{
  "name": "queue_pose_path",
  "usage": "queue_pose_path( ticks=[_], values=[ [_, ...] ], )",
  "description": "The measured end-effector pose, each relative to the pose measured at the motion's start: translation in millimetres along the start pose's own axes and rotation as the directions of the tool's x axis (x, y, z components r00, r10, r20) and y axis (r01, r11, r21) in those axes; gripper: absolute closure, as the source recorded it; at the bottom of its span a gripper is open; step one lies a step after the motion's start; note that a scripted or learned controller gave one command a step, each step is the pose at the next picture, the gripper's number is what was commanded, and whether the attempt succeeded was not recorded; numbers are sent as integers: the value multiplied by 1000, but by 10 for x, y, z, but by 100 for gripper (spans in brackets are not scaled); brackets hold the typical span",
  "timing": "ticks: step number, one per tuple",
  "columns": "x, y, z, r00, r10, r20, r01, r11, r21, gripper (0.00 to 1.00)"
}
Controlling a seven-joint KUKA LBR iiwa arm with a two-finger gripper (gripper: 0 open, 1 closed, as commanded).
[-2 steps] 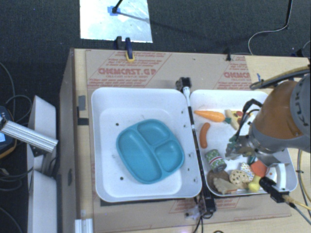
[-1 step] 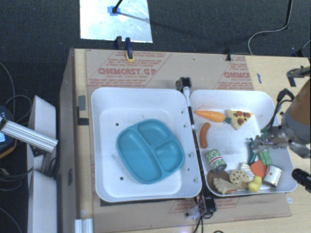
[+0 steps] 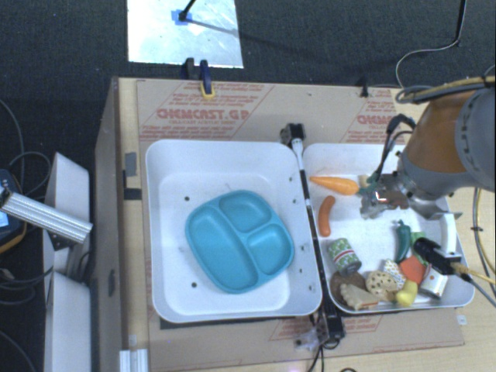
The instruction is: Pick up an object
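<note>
Task status: the pick is not yet accomplished. The gripper [image 3: 378, 198] sits low over the right bin [image 3: 347, 156], in the right-centre of the frame, at the bin's upper half. Nothing is visible between its fingers, and the view is too small and cluttered at that spot to tell whether they are spread or pressed together.

Candidate objects all lie on the floor of the right bin. The carrot [image 3: 335, 184] lies just left of the gripper, near the bin's upper edge. The orange sausage [image 3: 325, 215] lies below the carrot, close to the divider between the bins. The green pepper [image 3: 402, 241] lies below and right of the gripper. The small can [image 3: 342, 254] and a cluster of toy foods [image 3: 384, 285] occupy the lower end of the bin.

The left bin [image 3: 167, 231] carries the blue divided plate [image 3: 239, 239].

Remaining, as judged: close on one object, most likely the carrot, and lift it clear
</note>
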State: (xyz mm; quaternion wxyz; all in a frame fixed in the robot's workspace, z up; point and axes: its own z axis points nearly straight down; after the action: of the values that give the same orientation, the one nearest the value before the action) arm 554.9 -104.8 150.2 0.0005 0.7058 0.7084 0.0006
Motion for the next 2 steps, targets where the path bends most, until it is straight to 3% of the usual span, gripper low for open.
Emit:
queue_pose_path(
  ticks=[1,2],
  values=[
    [-7,-1,-2,1000,0,1,0,1000,0,0],
    [-292,1142,45,1000,-1,2,1,1000,-2,0]
  ],
)
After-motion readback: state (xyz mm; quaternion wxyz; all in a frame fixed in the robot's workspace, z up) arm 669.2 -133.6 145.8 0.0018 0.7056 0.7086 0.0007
